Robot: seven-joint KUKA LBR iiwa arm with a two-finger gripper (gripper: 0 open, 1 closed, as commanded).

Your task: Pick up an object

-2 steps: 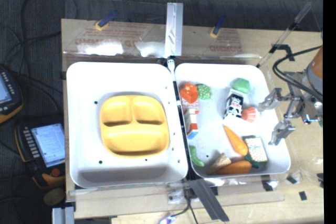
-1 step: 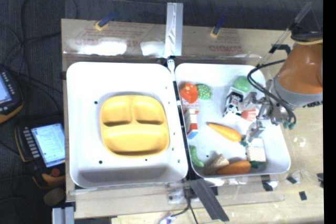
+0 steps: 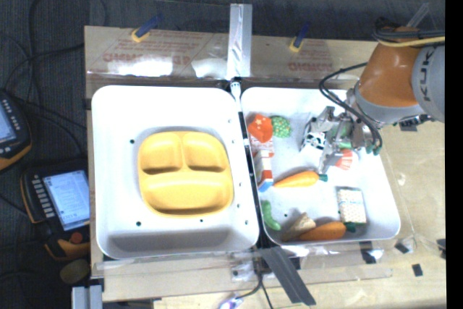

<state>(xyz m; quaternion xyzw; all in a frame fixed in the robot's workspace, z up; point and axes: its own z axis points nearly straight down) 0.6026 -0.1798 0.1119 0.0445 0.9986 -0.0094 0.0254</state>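
My gripper hangs over the upper middle of the right bin, below the orange-banded wrist. A small red and white object lies just beside it on the right. An orange carrot lies just below it. A red tomato and a green knobbly item sit to its left. I see nothing clearly held.
The right bin also holds a cracker box, an orange item, a green piece and a red-white object. The left bin holds a yellow divided tray. Cables run by the wrist.
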